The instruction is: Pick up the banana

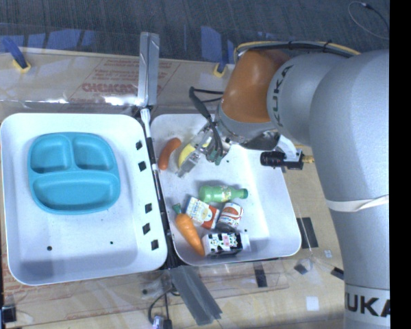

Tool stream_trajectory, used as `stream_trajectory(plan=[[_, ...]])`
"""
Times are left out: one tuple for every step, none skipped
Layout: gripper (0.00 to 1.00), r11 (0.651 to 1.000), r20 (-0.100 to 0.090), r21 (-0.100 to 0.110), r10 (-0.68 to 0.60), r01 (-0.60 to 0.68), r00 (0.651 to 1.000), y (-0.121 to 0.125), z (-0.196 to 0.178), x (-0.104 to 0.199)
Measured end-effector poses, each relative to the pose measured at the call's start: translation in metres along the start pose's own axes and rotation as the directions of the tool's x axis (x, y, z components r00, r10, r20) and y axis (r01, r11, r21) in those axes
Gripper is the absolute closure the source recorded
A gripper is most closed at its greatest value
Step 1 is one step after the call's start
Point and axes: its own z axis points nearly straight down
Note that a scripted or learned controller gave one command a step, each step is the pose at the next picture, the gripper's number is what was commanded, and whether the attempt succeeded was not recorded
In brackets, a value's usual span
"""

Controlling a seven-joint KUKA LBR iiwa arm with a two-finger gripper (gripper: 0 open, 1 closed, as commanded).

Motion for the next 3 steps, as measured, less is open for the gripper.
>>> stream_trajectory(plan=[[0.00,0.969,0.004,-0.003,0.247,-0.247,0.969,0.011,0.000,-0.019],[1.00,0.971,0.008,-0.008,0.240,-0.240,0.971,0.014,-0.013,-0.020],[1.00,0.972,0.012,-0.010,0.235,-0.235,0.972,0.015,-0.025,-0.021]])
